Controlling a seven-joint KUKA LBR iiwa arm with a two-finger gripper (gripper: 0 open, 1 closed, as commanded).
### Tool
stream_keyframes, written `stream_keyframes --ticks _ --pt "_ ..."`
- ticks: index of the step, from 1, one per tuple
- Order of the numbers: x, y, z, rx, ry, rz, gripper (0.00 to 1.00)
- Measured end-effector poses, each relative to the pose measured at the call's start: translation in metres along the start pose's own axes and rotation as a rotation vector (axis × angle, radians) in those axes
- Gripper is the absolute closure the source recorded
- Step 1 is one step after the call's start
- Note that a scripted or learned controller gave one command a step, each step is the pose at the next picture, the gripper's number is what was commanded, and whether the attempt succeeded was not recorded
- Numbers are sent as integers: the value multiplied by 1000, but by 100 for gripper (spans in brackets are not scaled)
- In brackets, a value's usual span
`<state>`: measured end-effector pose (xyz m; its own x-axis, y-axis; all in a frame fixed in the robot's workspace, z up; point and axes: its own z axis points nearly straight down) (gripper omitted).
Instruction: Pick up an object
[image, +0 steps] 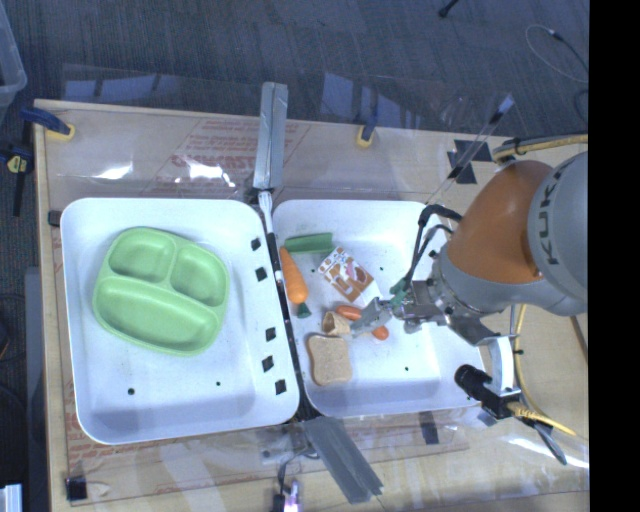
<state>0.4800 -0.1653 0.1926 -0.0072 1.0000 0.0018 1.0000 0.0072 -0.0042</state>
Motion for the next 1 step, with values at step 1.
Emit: stream_keyframes --ticks 1 --pt "-15 20 98 -4 0 79 0"
